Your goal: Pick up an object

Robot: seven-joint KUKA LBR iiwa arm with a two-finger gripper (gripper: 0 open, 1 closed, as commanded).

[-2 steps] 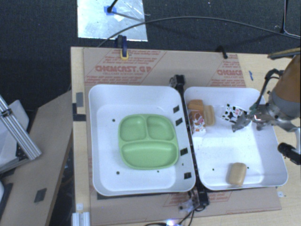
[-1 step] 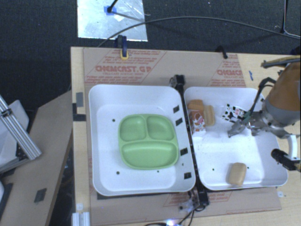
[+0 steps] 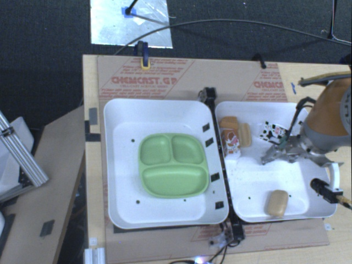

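Objects lie scattered in the right bin (image 3: 297, 216): a tan rounded block (image 3: 276, 203) near the front wall, a black-and-white spotted item (image 3: 272, 131) by the back, orange-and-red packets (image 3: 233, 136) along the left wall. The grey pincer (image 3: 270, 157) hangs low mid-bin; its grip cannot be told. A green divided plate (image 3: 174, 165) sits in the left bin (image 3: 124, 125).

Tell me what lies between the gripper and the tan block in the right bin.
In the camera view, only bare white bin floor lies between the gripper and the tan block; nothing stands in that stretch.
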